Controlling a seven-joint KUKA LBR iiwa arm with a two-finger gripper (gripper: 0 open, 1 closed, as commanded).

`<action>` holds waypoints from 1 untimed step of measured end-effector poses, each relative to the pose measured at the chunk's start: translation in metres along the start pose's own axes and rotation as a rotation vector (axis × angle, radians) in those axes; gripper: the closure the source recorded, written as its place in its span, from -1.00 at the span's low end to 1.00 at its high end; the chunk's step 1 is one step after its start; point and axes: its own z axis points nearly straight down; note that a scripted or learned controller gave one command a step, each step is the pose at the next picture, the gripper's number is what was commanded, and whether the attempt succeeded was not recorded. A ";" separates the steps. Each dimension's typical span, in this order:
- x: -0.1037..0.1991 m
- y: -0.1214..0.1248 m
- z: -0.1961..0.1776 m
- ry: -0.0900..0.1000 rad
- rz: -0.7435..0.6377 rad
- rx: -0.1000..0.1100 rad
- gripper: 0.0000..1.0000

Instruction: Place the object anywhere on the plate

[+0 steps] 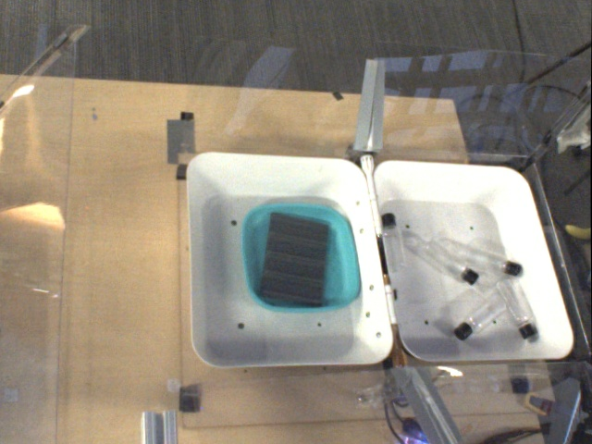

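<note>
The wooden bench (111, 276) carries two shallow white bins set side by side, their inner rims touching along a hinge-like seam.

In the left bin (215, 322) a teal plate (344, 257) with rounded corners sits roughly in the middle of the floor. On it lies the object (295, 259), a dark grey ribbed block, rectangular, with several ridges running across its width. It rests flat, fully inside the plate's rim, turned slightly off the plate's own axis, with teal showing on every side of it.

The right bin (518, 192) holds several clear plastic tubes (444, 248) with black caps, lying loose on the floor. One cap sits near the bin's left wall; two tubes cross the middle; a further pair lie close together towards the lower right corner, their caps pointing different ways.

A grey metal bar (370, 104) stands behind the seam between the bins. Small dark blocks (181, 137) are fixed to the bench near the left bin's far corner and near its front corner. Clear shielding throws pale reflections over the bench on the left side.

No brand, label or legible writing can be made out on any item. The state of the tool cannot be told from this view.
</note>
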 end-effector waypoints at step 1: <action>-0.003 0.014 0.000 0.000 0.086 -0.001 -1.00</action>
